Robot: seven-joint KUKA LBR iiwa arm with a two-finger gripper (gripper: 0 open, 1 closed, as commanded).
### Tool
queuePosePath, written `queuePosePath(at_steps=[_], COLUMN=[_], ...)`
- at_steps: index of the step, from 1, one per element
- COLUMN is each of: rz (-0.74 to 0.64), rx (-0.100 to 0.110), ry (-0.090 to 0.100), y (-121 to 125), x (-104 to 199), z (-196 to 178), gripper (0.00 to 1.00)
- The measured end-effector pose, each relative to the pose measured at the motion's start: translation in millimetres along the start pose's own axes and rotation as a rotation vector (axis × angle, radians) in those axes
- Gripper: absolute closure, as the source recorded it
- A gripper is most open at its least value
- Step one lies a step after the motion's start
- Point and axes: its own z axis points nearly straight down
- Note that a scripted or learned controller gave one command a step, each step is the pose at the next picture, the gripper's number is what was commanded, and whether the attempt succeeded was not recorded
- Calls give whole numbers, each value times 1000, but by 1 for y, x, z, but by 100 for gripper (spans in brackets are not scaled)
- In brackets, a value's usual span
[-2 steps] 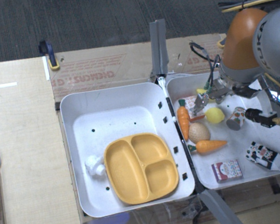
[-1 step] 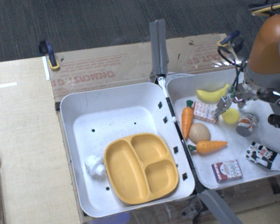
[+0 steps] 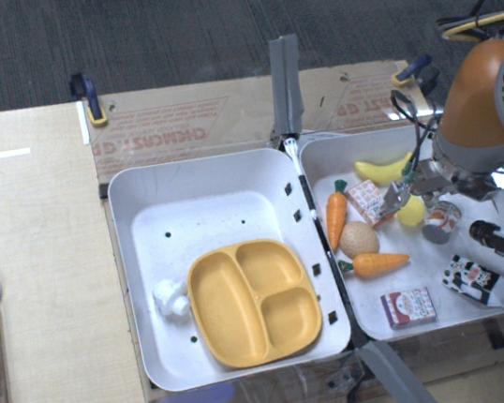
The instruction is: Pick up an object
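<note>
Yellow tray (image 3: 249, 301), left bin. Hand (image 3: 401, 193), right bin, grip state indeterminate; red-white packet (image 3: 365, 201) just left of it, banana (image 3: 382, 169) above.

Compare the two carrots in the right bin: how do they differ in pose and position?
The upper carrot lies nearly upright in the camera view, green top toward the far side, close to the divider wall. The lower carrot lies almost level, green top at the left and tip pointing right, nearer the bin's middle. The upper one sits beside a red-and-white packet; the lower one lies just below a tan ball. Both are orange with green tops, in the right bin.
</note>
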Motion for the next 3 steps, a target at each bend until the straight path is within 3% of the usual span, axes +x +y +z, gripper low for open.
queuePosePath(at_steps=[1, 2, 3], rz=[-211, 0, -122], rx=[1, 5, 10], ry=[1, 3, 4], y=[38, -77, -73], x=[-25, -8, -14], z=[1, 1, -80], gripper=[0, 0, 0])
